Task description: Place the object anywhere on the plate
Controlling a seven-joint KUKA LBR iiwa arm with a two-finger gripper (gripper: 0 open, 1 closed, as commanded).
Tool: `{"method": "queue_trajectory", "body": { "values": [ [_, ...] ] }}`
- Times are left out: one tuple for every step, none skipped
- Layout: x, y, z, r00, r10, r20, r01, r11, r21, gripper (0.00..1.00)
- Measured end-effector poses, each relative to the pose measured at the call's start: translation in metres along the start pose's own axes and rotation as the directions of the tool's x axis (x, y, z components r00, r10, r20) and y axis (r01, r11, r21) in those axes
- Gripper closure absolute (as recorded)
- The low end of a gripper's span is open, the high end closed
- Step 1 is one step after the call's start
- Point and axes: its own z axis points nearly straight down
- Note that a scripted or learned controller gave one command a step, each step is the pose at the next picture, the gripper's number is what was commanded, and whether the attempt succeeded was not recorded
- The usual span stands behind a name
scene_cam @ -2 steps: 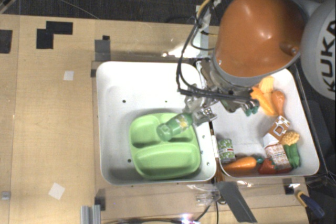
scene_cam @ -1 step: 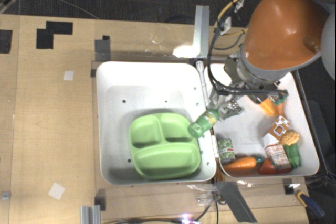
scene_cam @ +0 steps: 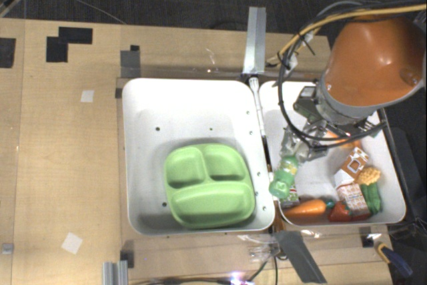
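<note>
Hard to tell whether the gripper (scene_cam: 301, 143) stands wide or narrow, tucked as it is under the orange band (scene_cam: 373, 63) above the right bin (scene_cam: 398, 210). Just below and left of it, against that bin's left wall, a green bottle (scene_cam: 285, 178), touching it or apart impossible to say; further below, a carrot (scene_cam: 308, 207) and a red item (scene_cam: 340, 212), and to its lower right a corn cob (scene_cam: 367, 175) beside a small carton (scene_cam: 355, 158). Well to its left, across the divide, 1 green plate (scene_cam: 210, 185) of 3 compartments in the left bin (scene_cam: 143, 143).
</note>
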Motion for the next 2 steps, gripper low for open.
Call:
{"method": "queue_trajectory", "body": {
  "values": [
    [0.012, 0.001, 0.054, 0.963, -0.268, 0.000, 0.268, 0.963, -0.003, 1.00],
    [-0.008, 0.049, 0.063, 0.840, -0.543, 0.003, 0.543, 0.840, -0.001, 1.00]
  ]
}}
